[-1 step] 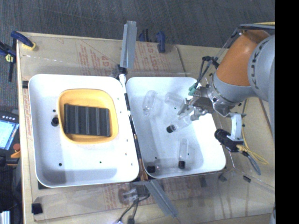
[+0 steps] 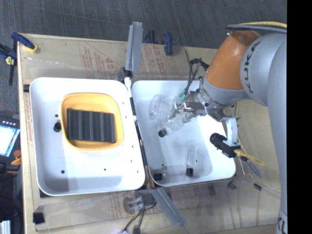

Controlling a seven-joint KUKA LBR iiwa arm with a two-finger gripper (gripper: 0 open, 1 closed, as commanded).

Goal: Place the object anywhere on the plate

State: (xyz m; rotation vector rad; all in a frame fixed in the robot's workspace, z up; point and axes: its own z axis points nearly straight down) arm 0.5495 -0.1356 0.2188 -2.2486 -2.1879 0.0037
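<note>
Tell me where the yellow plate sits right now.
The yellow plate lies in the left bin, toward its far side, with a dark ribbed block on it. The arm's gripper is over the right bin.

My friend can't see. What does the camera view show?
A grey and orange robot arm reaches over the right bin, where clear plastic tubes lie. The left bin holds a yellow plate with a dark ridged middle.

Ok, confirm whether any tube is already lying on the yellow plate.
No: the yellow plate in the left bin carries just its dark ridged insert; the clear tubes lie in the right bin.
</note>
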